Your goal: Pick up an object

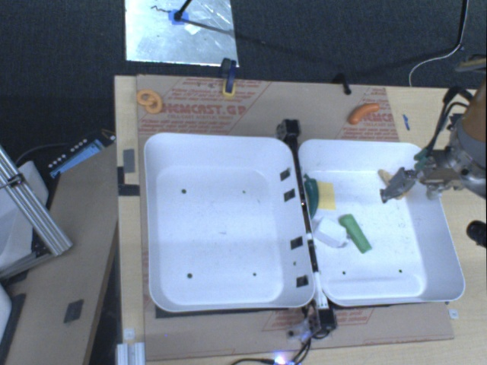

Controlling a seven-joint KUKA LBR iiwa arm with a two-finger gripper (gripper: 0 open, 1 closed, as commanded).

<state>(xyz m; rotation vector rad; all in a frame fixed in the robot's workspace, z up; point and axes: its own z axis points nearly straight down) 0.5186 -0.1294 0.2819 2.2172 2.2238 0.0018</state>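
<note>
White plastic is what catches the eye first: two shallow bins sit side by side on the bench (251, 101), the left bin (221, 219) bare inside apart from a few small dark dots on its floor. The right bin (426, 280) holds everything worth grabbing. Taking that bin as a clock face, a green peg-like piece (355, 233) lies tilted close to the centre, a small white lump (330, 235) sits just beside it toward nine o'clock, and a yellow square (326, 195) lies at about ten o'clock with a dark green strip (310, 192) hugging the wall next to it.

The tool (397, 183) hangs over the bin at about two o'clock, well apart from all of those pieces. Its tips look dark and bunched together from here, and I cannot tell whether it is released or clenched; nothing shows between them.

Outside the bins, an orange sausage shape (364, 113) and an orange ring (150, 100) rest on the cardboard at the far edge.

To my eye the job is barely begun: nothing is lifted, every piece lies flat on the bin floor, and the reach down and the grab are both left to do.
</note>
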